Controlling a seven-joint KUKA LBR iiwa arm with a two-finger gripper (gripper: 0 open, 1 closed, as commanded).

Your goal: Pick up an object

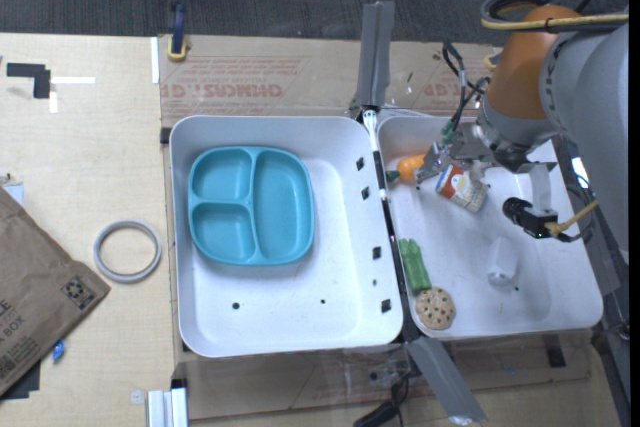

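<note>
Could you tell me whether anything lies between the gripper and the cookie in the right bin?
Nothing visible does. The gripper hangs at the back of the right bin, over a small carton; the cookie lies near the front beside a green piece, bare floor between.

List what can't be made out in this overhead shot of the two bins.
- Gripper: the wrist and cables cover its fingers.
- Small red-and-white container: partly under the gripper, label too small to read.
- Orange object: half covered by the gripper, shape unclear.
- Brown cardboard box: cut off by the left edge.
</note>
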